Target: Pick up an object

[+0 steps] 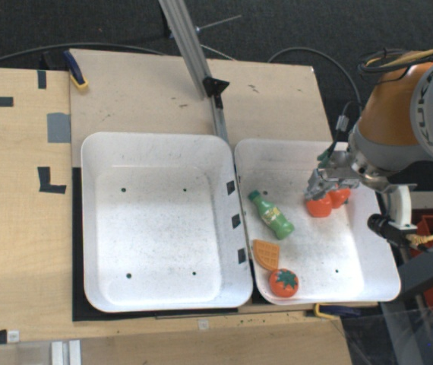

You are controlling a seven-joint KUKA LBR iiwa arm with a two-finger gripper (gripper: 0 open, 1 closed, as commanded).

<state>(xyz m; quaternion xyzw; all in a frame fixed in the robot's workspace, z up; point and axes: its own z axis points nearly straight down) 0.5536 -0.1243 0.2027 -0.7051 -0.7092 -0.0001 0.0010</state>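
Observation:
In the right bin [315,249] lie a green bottle [272,216], an orange wedge-shaped piece [266,254] and a red tomato [283,282] near the front rim. A red-orange object [327,203] sits toward the bin's right side. My gripper [323,186] hangs directly over that red-orange object, touching or nearly touching its top. The grey wrist hides the contact point.
The left bin [156,219] stands beside the right one, sharing a middle wall. A slanted metal pole [190,44] rises behind the bins. The arm's body [399,120] covers the right bin's far right corner. A blue-and-yellow clamp [76,71] lies on the bench at the back left.

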